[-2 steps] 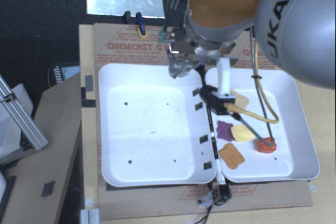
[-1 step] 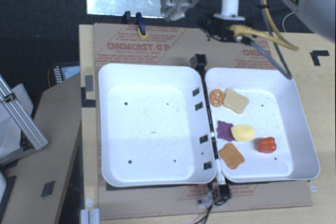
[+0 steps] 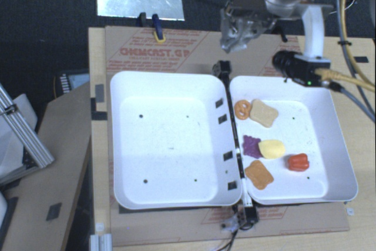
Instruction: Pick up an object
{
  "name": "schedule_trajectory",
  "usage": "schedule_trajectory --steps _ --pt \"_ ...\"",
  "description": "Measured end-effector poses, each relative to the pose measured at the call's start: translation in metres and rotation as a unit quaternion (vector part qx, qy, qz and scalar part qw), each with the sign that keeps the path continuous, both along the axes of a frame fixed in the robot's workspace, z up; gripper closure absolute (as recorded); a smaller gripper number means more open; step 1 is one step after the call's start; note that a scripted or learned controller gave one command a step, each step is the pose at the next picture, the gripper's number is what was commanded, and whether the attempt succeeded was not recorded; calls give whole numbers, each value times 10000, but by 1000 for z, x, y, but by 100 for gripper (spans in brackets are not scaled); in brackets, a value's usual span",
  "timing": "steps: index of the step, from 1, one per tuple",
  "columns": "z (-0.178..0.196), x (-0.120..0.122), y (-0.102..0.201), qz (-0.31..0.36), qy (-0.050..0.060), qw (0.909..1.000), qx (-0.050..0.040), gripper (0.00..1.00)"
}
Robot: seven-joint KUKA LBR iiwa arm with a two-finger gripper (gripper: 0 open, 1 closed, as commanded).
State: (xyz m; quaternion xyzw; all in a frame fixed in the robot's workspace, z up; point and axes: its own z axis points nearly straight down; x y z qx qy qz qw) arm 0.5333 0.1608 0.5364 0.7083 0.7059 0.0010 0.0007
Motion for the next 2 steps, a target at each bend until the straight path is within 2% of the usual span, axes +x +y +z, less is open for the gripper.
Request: schedule_trajectory --steps 1,2 --pt "-181 -5 60 54 88 9999 -24 100" --pt "-89 41 24 4 -48 10000 8 100"
